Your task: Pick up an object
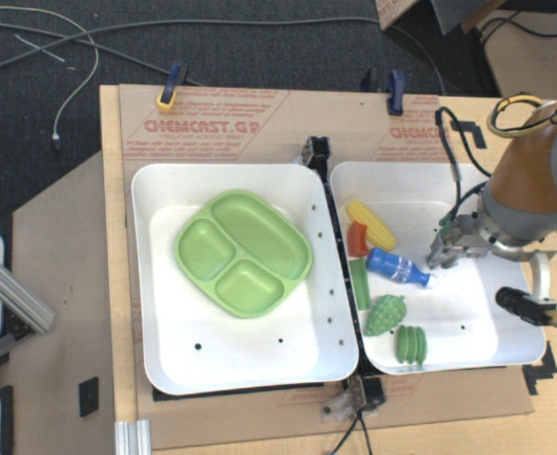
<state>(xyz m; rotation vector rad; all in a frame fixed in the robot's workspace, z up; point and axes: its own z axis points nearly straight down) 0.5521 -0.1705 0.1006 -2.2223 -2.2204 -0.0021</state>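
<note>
A grey cable [61,74] trails across the dark carpet at the far left, beside the surface [117,282], which is covered in brown cardboard printed with red lettering and pinned along its far edge by two blue clamps [172,83].

The left bin [155,349] sits on that cardboard and holds a light green divided plate [244,252] with three compartments, lying flat near the bin's middle and slightly toward its far side.

Just right of the black joint between the bins, the right bin [468,349] carries a cluster of small items along its left side. A yellow corn cob [369,222] lies farthest from the camera, touching an orange-red piece [357,240] just below it. A long green stick-shaped piece [359,282] runs along the bin's left wall. A blue bottle [398,267] lies on its side, tilted, with its cap end pointing right. Nearer the camera sit a bumpy green vegetable [386,315] and a ribbed green item [411,343], close together.

The end effector [443,251] is low inside the right bin, just beside the blue bottle's right end. Whether it is open or closed, and whether it touches the bottle, cannot be told from this angle. Above it rise the grey wrist and the arm's orange band [532,169].
</note>
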